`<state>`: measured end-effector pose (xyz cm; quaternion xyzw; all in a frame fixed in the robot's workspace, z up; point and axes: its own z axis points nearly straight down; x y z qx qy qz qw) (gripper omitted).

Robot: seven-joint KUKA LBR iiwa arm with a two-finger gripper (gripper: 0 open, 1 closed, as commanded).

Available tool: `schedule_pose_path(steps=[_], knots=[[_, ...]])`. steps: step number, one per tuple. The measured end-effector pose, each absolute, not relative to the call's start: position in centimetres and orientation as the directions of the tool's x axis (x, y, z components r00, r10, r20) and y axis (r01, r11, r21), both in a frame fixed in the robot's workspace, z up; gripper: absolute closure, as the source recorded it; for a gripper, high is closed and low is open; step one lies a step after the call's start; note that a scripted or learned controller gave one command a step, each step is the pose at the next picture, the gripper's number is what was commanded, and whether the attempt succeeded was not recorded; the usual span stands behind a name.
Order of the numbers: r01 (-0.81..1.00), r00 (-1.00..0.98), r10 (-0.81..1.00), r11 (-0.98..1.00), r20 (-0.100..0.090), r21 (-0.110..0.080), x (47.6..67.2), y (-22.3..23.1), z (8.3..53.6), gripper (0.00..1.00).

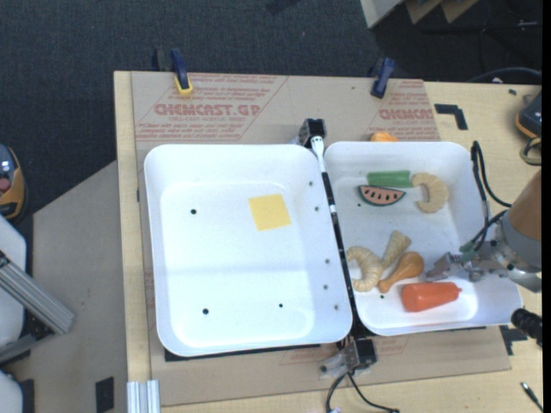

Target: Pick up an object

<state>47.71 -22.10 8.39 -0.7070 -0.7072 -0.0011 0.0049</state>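
My gripper (439, 267) reaches in from the right edge, low over the right bin (461, 157). Its fingers are open, point left and hold nothing. Its tips are just right of a brown drumstick (401, 272) and just above a red-orange carrot-like piece (429, 296). A pale shrimp-like piece (365, 268) and a tan stick (395, 247) lie left of the drumstick. Further back in the same bin lie a watermelon slice (381, 195), a green bar (389, 178) and a tan curved piece (433, 193). A yellow square (270, 212) lies flat in the left bin (172, 256).
The two bins meet along a black-edged divider (332, 222). Clamps (181, 71) hold the cardboard base at the back. A small orange thing (383, 136) sits behind the right bin's rim. Cables (479, 179) run along the right bin's right side.
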Motion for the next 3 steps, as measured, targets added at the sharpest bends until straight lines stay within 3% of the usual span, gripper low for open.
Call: schedule_pose_path(steps=[1, 2, 3], knots=[[1.000, 0.001, 1.000, -0.001, 0.001, 0.000, 47.9, -22.3, 9.5, 1.00], [1.000, -0.003, 1.000, 0.003, -0.008, 0.021, 48.3, -20.4, 37.4, 1.00], [1.000, -0.002, 1.000, 0.002, -0.009, 0.022, 47.9, -20.0, 54.6, 1.00]])
